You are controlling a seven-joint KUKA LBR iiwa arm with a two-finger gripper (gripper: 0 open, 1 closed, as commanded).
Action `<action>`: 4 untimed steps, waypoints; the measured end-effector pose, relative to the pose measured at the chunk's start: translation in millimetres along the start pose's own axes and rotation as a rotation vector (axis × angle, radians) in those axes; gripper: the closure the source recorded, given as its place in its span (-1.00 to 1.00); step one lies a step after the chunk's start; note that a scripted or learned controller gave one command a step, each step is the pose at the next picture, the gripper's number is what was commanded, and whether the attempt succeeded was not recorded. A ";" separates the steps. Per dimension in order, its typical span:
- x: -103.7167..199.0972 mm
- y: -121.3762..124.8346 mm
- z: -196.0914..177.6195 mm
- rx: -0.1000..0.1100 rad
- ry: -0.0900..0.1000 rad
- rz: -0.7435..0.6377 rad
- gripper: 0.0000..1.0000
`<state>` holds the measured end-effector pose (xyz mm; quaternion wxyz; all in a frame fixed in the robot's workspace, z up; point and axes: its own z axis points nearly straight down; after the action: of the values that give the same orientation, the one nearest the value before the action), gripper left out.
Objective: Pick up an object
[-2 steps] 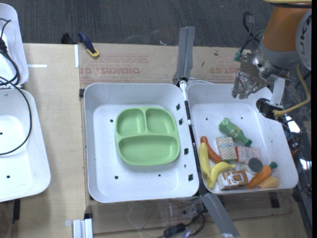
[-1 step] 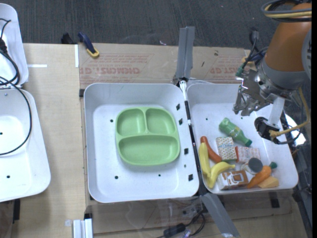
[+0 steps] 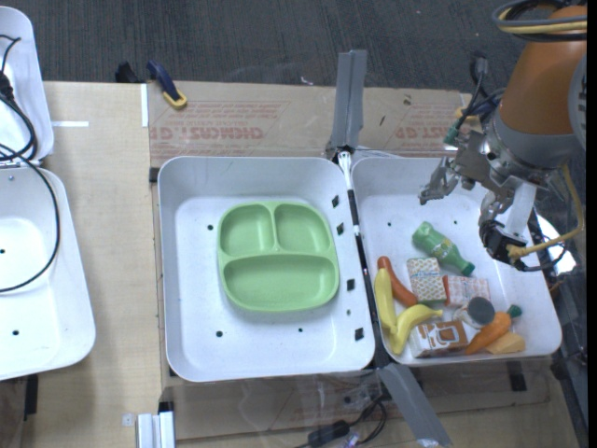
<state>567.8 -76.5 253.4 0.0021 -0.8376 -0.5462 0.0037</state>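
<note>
The right bin (image 3: 392, 194) holds a heap of toy food along its front half. A green bottle (image 3: 443, 247) lies nearest the back, and in front of it are a small patterned box (image 3: 424, 276) and a red-and-white packet (image 3: 464, 290). A yellow banana (image 3: 401, 317) and a red-orange pepper (image 3: 399, 286) lie at the left of the heap. A carrot (image 3: 490, 332), a brown carton (image 3: 440, 338), a grey round lid (image 3: 479, 310) and a yellow wedge (image 3: 509, 345) lie at the front. My gripper (image 3: 443, 187) hangs open over the bin's bare back part, behind the bottle, with nothing in it.
The left bin (image 3: 187, 278) carries a green divided plate (image 3: 277, 255). A grey post (image 3: 350, 101) rises at the back between the bins. A blue and yellow clamp (image 3: 166, 84) lies on the cardboard behind. White trays with a black cable (image 3: 28, 241) stand at the far left.
</note>
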 end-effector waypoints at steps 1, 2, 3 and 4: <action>7.5 13.2 -12.4 -0.001 -0.001 -0.187 -1.00; -33.6 -13.5 88.1 0.000 0.001 -0.241 -1.00; -29.5 22.8 154.2 -0.027 0.001 -0.212 -1.00; -30.8 17.1 156.9 -0.002 0.000 -0.209 1.00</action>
<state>569.7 -111.7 96.4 0.0015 -0.7761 -0.6306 0.0030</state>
